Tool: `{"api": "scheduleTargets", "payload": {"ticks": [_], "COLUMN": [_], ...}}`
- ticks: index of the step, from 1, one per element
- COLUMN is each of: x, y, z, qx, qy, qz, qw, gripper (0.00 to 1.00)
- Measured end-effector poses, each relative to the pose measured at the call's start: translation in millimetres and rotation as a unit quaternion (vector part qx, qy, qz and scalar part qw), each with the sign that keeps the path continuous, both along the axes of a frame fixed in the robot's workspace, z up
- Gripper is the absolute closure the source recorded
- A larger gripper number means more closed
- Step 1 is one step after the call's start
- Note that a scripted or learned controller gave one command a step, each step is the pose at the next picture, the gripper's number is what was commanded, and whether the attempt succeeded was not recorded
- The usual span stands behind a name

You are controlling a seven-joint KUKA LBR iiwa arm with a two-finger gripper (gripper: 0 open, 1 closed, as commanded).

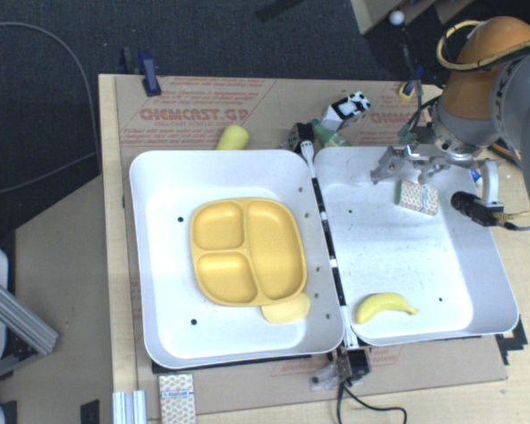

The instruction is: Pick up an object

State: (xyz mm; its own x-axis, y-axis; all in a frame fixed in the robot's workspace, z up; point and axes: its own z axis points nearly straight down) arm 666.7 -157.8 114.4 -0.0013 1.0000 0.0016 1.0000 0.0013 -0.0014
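My gripper (408, 171) hovers over the far part of the right bin (477, 281), its fingers spread open with nothing between them. A small pale patterned block (418, 198) lies on the bin floor just in front of and below it, apart from the fingers. A yellow banana (384, 306) rests near the right bin's front edge. In the left bin (159, 237) sits a yellow divided plate (247, 250), with a flat pale yellow piece (285, 310) poking out from under its front edge.
Behind the bins on the bench are a yellow cylinder (232, 137), a blue clamp (147, 71) and a black-and-white toy (349, 109) next to a green item (324, 132). A patterned card (177, 396) lies at the front left.
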Motion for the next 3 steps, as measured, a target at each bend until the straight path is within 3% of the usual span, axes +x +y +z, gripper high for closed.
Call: {"api": "scheduleTargets", "payload": {"ticks": [1,2,3], "x": [0.2,-21.8,-8.6], "y": [-62.6,-39.4,-3.6], "z": [18.0,1.4,-22.2], "qx": [-0.0023,-0.0005,-0.0020], "qy": [-0.002,0.000,-0.003], "qz": [-0.001,0.000,0.000], "qw": [1.0000,1.0000,1.0000], "gripper": [0.00,0.00,0.00]}}
